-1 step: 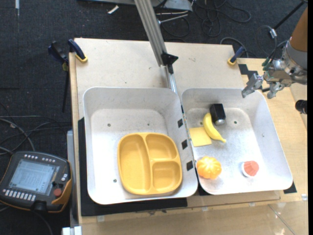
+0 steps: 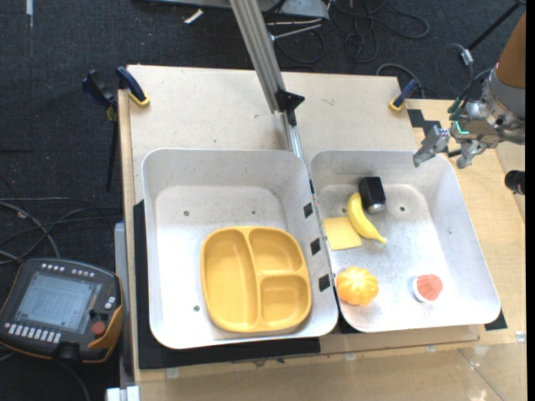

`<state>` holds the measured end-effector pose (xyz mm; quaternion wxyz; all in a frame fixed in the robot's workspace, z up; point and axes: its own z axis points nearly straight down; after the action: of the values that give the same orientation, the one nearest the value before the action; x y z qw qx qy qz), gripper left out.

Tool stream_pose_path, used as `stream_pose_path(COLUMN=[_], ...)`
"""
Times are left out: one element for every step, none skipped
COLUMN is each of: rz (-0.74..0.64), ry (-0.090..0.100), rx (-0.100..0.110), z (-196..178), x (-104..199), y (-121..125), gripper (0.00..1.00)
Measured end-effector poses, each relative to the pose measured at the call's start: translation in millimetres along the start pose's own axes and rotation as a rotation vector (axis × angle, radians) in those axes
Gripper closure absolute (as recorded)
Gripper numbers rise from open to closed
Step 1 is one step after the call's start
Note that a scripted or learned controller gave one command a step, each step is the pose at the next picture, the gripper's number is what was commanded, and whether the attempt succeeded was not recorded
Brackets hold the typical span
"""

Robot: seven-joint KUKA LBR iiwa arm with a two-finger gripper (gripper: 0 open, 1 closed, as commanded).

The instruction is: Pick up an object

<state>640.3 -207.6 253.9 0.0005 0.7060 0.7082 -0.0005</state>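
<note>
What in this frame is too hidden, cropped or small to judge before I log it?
- Grey arm's end effector, camera view: too small and cluttered to tell its finger state.
- Grey arm: cut off by the right edge above the wrist.
- Small black block: overlaps the yellow banana's top end; contact unclear.
- Flat pale yellow square: partly tucked under the banana; what it is cannot be told.
- Small red and white round item: too small to identify.
</note>
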Motion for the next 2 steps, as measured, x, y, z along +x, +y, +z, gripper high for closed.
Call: stream_pose_path(rz=[-0.001, 0.003], ry=[0.001, 0.002], rx=[0.004, 0.006], z=[44, 107], x=[6, 2], y=[-1, -3], gripper=[0.0, 0.0])
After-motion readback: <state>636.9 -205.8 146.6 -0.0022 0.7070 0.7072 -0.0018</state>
